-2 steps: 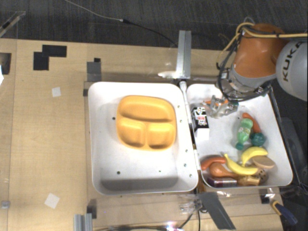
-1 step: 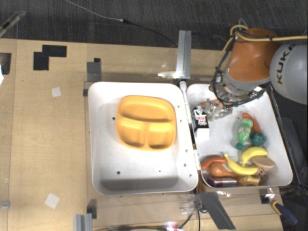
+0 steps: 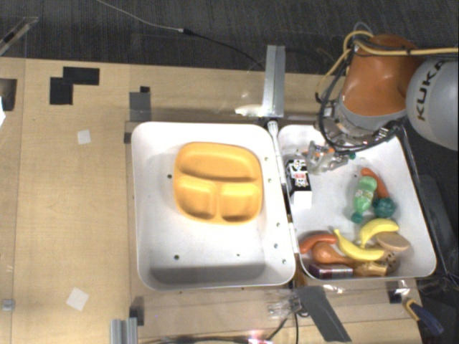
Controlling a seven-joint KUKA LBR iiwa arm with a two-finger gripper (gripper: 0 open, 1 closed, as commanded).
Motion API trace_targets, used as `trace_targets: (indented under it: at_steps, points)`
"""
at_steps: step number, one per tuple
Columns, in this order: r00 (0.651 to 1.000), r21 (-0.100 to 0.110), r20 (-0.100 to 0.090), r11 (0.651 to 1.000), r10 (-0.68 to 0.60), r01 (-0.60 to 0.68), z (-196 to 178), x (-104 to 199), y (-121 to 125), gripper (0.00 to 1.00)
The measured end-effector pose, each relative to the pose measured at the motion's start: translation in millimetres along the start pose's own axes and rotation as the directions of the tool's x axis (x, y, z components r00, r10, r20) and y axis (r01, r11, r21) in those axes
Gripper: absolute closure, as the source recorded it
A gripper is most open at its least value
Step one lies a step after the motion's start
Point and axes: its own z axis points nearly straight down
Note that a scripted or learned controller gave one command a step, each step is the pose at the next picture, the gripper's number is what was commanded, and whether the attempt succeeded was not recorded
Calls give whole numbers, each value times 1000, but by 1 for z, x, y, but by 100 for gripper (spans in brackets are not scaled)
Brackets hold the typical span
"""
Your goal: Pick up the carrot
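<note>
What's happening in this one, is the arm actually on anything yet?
Not yet. The arm's tool hangs over the upper part of the right bin, with nothing visibly in it. The carrot lies further right in that bin, partly under a green toy, untouched. Bananas and other toys sit along the bin's lower edge. A yellow divided tray sits in the left bin.

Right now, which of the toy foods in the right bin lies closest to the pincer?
The green bottle-shaped toy, with an orange piece peeking out behind it, lies closest to the pincer. The bananas and the other toys are piled further off, at the bin's near end.
</note>
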Motion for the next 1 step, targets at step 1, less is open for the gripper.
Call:
trace_targets:
  at_steps: [1]
  points:
    - [999, -6, -4, 999, -42, 42, 13, -2, -3, 100]
